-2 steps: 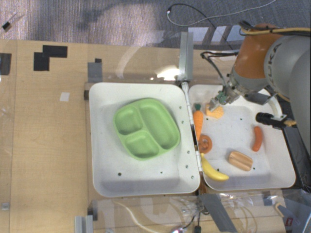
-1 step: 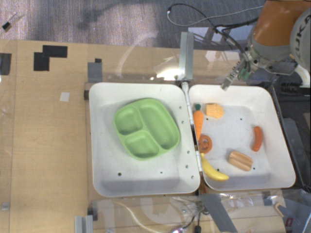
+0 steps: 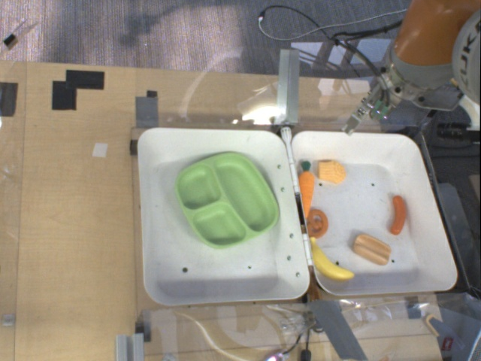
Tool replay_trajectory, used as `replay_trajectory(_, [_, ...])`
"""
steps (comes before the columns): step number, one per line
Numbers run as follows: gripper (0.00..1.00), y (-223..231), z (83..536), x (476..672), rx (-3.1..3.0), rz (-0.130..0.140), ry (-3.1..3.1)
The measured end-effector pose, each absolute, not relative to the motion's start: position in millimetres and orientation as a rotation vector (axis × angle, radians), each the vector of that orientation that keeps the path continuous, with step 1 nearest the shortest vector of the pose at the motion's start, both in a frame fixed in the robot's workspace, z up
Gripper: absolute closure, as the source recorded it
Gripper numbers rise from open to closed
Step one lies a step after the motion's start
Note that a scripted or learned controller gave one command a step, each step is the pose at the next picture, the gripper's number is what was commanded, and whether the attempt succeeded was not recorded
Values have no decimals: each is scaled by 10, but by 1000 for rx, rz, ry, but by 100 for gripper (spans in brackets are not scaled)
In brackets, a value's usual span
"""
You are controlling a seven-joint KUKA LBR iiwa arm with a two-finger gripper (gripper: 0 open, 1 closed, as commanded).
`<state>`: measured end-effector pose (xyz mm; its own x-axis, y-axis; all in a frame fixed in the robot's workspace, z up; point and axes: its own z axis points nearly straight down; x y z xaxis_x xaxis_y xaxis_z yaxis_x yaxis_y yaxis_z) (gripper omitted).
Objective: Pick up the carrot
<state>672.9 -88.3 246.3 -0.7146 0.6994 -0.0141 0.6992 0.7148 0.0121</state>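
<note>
The carrot (image 3: 307, 187) is orange with a green top. It lies along the left wall of the right bin (image 3: 421, 164), top end pointing to the back. My gripper (image 3: 359, 119) hangs above the back rim of the right bin, well behind and to the right of the carrot. It is apart from every object, with nothing seen in its hold.
The right bin also holds a yellow-orange wedge (image 3: 331, 172) beside the carrot, a round orange ring (image 3: 317, 222), a banana (image 3: 328, 264), a bread roll (image 3: 372, 248) and a red sausage (image 3: 397, 214). A green divided plate (image 3: 225, 198) sits in the left bin (image 3: 161, 224).
</note>
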Motion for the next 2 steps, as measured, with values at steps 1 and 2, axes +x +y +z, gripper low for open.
replay_trajectory(1, [100, -872, 2596, 6750, 1172, 14, 2885])
replay_trajectory(2, [100, -1038, 1002, 6519, 1150, 7, 2911])
